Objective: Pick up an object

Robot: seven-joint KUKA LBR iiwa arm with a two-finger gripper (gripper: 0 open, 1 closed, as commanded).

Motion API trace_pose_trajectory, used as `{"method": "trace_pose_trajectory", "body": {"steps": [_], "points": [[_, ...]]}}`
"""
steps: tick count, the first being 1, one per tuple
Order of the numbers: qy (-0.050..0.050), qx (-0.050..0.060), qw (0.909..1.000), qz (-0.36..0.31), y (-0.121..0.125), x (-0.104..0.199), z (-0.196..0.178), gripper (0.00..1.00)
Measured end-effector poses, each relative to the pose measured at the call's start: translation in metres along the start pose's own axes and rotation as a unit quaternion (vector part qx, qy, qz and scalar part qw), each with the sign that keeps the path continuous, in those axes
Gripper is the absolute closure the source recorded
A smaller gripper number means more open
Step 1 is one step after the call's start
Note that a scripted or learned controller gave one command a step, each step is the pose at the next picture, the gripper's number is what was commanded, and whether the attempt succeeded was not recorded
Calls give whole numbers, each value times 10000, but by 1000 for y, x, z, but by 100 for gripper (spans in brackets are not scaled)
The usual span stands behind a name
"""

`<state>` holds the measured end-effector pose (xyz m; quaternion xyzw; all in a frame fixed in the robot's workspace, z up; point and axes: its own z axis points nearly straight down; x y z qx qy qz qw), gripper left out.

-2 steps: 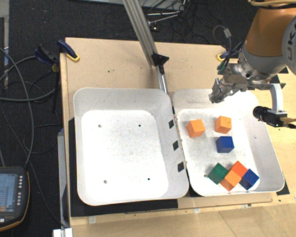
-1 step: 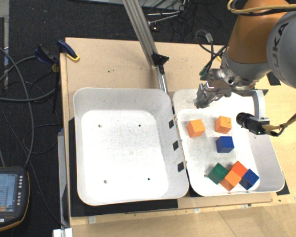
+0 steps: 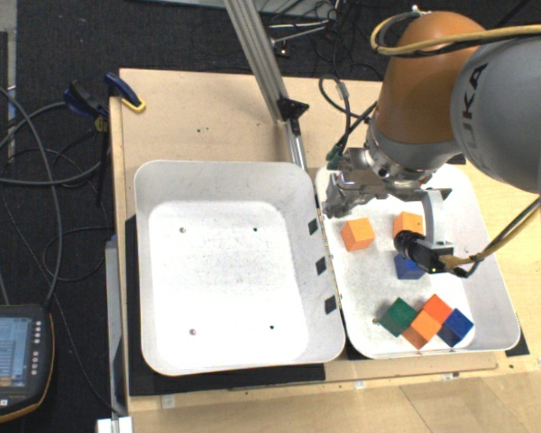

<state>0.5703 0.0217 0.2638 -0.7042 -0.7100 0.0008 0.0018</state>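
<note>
The counter point(image 3: 207, 106) is seen carrying two white bins side by side; the left bin point(image 3: 162, 242) lies toward the counter's left edge and the right bin point(image 3: 491, 309) toward its right edge. The arm point(image 3: 469, 88), grey with an orange band, is seen over the far part of the right bin, and much of that bin's far end is hidden beneath it. The end effector point(image 3: 356, 192) is found at the right bin's far left corner, close to the wall shared with the left bin; whether it is open or closed cannot be told. An orange block point(image 3: 359, 234) lies just in front of it, apart from it, with edges slightly turned against the bin walls; no long axis can be made out. A second orange block point(image 3: 408, 223) and a blue block point(image 3: 408, 266) are partly covered by a dark fitting and cable. Near the front edge a green block point(image 3: 399, 317), an orange block point(image 3: 428, 321) and a blue block point(image 3: 456, 327) are seen touching in a row.
</note>
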Motion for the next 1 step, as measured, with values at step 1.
{"method": "trace_pose_trajectory", "body": {"steps": [1], "points": [[2,0,10000,0,-12,57,24,100]]}}
